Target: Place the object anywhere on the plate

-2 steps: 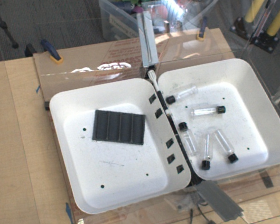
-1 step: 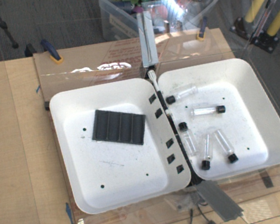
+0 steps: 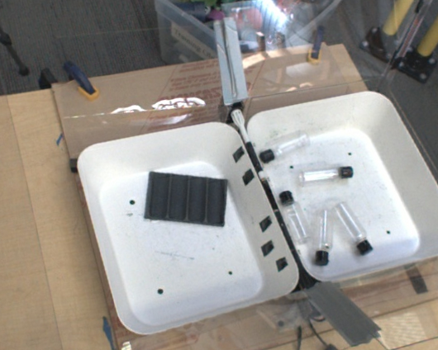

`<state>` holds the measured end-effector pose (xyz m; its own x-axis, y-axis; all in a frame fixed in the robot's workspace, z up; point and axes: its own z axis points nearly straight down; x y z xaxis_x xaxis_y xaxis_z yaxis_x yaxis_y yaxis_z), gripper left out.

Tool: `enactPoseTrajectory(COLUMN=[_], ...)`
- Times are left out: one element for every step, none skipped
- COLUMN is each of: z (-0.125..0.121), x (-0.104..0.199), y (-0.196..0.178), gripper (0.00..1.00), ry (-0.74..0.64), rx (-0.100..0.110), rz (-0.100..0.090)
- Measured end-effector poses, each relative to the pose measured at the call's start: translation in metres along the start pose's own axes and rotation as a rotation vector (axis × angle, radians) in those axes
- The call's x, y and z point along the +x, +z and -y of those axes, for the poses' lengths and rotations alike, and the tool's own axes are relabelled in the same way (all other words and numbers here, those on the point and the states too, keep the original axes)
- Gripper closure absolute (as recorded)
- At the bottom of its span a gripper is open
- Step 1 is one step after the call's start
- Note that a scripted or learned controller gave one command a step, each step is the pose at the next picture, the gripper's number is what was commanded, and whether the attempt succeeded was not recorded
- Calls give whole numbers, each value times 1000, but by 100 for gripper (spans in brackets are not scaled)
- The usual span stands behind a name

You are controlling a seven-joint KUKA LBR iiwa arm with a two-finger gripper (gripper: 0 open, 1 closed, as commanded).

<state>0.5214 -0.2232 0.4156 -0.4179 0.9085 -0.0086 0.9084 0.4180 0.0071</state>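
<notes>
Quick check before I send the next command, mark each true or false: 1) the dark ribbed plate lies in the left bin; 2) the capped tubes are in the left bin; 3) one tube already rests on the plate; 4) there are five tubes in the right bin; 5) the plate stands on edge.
1) True: the dark ribbed plate lies in the left bin.
2) False: the tubes, such as the one with its cap to the right, are all in the right bin.
3) False: the plate's surface is bare.
4) True: five clear tubes with black caps.
5) False: it lies flat, turned slightly askew.
</notes>
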Motion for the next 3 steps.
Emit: enactPoseTrajectory(z=[0, -1, -1], x=[0, -1, -1], y=[0, -11, -11], gripper=[0, 100, 0], ry=[0, 0, 0], rx=[0, -4, -4], rz=[0, 4, 4])
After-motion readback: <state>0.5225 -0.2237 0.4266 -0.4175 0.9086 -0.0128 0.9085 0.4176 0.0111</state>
